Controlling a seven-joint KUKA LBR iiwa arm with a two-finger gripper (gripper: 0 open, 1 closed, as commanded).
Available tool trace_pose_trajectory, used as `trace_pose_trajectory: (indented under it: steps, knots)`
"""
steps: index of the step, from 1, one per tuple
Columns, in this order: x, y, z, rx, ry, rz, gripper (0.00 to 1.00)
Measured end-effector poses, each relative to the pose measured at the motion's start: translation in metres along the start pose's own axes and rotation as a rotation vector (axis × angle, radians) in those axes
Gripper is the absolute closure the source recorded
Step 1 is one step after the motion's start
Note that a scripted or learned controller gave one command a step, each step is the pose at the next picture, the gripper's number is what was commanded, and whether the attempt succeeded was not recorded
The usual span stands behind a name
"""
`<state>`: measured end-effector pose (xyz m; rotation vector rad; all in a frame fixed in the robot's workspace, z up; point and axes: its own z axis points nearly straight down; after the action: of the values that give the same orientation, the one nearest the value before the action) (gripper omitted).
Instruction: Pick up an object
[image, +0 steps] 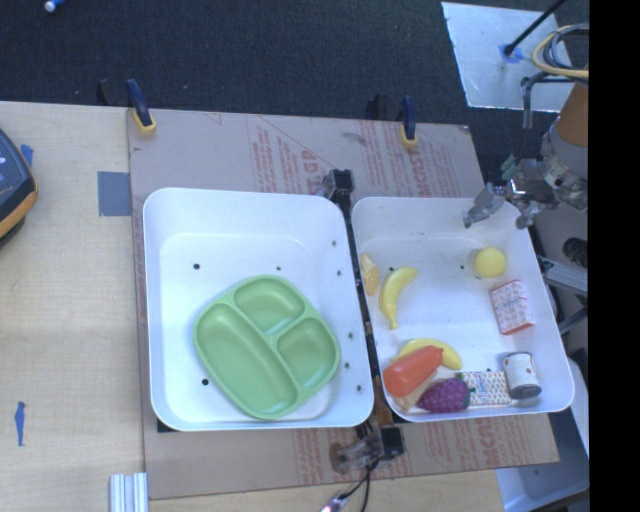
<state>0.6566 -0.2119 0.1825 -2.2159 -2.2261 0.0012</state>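
Note:
My gripper hangs over the far right corner of the right bin, open with nothing between its fingers. A yellow lemon lies just in front of it. Further forward is a red and white packet. A small can lies in the near right corner. A banana and an orange slice sit by the bin's left wall. A red pepper, a second banana, purple grapes and a flat box crowd the front edge.
The left bin holds a green divided plate. Blue clamps pin the cardboard base at the back. A dark device with an orange rim sits at the bench's left edge.

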Motion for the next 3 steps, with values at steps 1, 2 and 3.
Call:
trace_pose_trajectory:
  steps: [1, 2, 3]
  knots:
    - [0.004, -0.017, 0.005, 0.003, 0.000, 0.002, 0.00]
    - [0.001, -0.019, -0.003, 0.000, -0.001, 0.001, 0.00]
    - [0.001, -0.012, 0.080, 0.005, 0.000, -0.003, 0.00]
